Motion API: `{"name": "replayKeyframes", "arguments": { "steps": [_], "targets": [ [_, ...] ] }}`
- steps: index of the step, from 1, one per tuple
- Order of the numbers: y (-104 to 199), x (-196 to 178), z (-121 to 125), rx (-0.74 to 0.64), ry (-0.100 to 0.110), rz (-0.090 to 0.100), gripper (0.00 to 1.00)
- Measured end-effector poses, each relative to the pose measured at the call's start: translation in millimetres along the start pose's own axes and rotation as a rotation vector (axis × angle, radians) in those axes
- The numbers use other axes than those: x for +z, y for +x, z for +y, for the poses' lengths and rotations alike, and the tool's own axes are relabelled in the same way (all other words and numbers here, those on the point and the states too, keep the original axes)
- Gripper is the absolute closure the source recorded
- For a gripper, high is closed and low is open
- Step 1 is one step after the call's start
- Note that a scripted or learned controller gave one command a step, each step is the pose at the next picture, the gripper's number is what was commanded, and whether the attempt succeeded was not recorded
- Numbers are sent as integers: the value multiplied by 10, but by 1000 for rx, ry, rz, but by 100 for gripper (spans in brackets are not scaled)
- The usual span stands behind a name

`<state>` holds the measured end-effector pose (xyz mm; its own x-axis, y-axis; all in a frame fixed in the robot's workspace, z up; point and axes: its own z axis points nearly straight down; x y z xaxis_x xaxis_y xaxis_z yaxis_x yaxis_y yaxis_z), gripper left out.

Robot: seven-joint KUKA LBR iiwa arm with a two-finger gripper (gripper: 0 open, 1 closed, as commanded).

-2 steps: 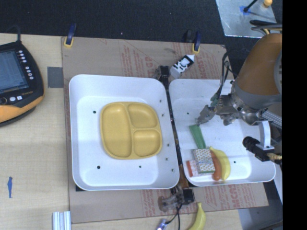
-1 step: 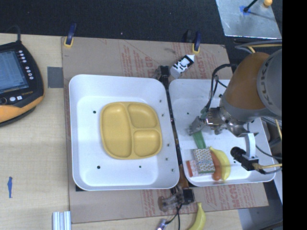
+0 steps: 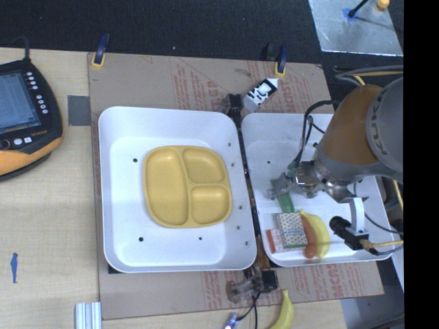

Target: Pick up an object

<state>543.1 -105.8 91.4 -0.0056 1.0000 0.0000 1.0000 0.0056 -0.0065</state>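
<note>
arm: grey with an orange band [image 3: 346, 132], reaching in from the right over the right bin [image 3: 264, 139].
pincer [image 3: 282, 186]: low in the right bin, near its left side; whether it is wide or narrow cannot be told.
objects in right bin: a green piece [image 3: 286, 202] just beside the pincer, a small checked packet [image 3: 291, 229] below it, a banana [image 3: 320, 233] and a reddish sausage [image 3: 310, 244] lying against the packet's right side.
left bin [image 3: 113, 184]: holds a yellow divided plate [image 3: 186, 185] near its middle.
surface: a handheld controller [image 3: 24, 118] at the far left, another banana [image 3: 283, 312] at the bottom edge.
</note>
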Motion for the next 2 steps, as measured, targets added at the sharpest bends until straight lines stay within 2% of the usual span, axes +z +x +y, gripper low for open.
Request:
{"name": "replayKeyframes", "arguments": {
  "steps": [1,2],
  "targets": [
    [-10,-101,-1,-3,3,-1,100],
    [413,-1011,246,1,-4,1,100]
  ]
}}
